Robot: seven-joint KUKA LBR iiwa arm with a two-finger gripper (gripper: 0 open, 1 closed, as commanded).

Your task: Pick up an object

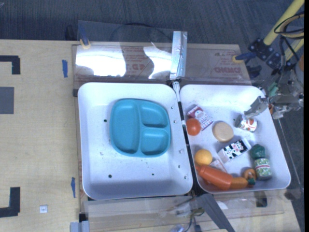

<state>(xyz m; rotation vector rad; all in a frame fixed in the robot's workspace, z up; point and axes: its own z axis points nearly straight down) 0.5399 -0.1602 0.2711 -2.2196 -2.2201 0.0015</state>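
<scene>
The right bin (282, 151) holds several small items. Among them are a red-and-white carton (200, 116), an orange-red tomato (193, 127), a tan round disc (223, 131), a cow-patterned carton (233, 150), a green bottle (261, 162), an orange ball (203, 156) and a long red-orange piece (216, 176). A small white-and-red object (249, 124) lies near the bin's right wall. My gripper (254, 109) reaches in from the right edge and hangs just above and beside that small object. I see nothing held in it.
The left bin (91, 144) carries a blue divided plate (140, 128). A clear plastic sheet (125, 62) and a metal bracket (178, 54) stand behind the bins. Cables and yellow tubing (285, 18) crowd the upper right.
</scene>
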